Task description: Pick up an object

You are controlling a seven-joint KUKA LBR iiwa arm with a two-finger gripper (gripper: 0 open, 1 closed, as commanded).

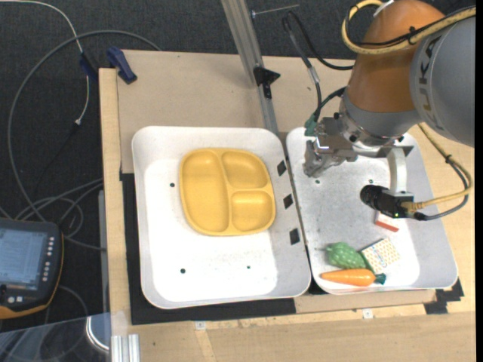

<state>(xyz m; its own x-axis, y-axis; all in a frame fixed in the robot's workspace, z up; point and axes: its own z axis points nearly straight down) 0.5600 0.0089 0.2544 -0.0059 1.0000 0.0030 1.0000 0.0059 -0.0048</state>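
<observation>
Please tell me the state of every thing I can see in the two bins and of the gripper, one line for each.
gripper: over the top left part of the right bin, holds nothing.
yellow divided plate: lies flat in the left bin, right side up.
toy carrot: lies on its side by the right bin's near rim.
green toy: rests just above the carrot.
small patterned card: lies flat, beside the green toy.

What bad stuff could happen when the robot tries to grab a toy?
1. The carrot, green toy and patterned card crowd one corner of the right bin, so the gripper might pinch two at once or shove one aside.
2. They lie against the bin's near rim, so the gripper could bump it coming down.
3. The gripper hangs near the bin's far end, away from the toys; closing there would likely grab nothing.
</observation>
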